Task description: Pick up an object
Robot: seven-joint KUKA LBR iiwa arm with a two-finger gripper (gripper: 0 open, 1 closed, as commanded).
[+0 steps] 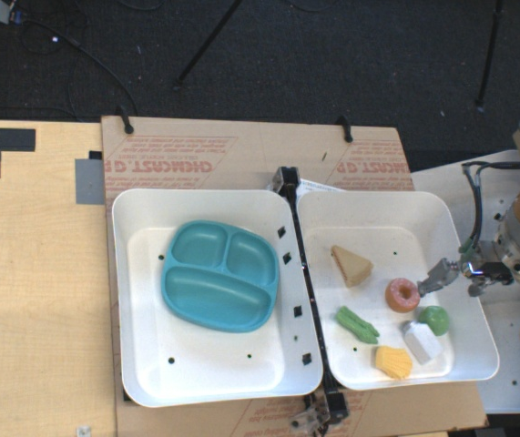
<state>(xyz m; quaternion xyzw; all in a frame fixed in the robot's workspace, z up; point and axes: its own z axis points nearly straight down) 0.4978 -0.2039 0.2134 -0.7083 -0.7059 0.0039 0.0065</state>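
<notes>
Camera view: the end effector (434,279) sits low in the right bin (464,244); its finger state cannot be told. Just beside its tip lies the doughnut (402,295), probably light, rigid plastic; grip across the ring's outer edge.

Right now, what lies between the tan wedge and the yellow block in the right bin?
In the camera view, the green pod-shaped toy lies between the tan wedge and the yellow block.
</notes>
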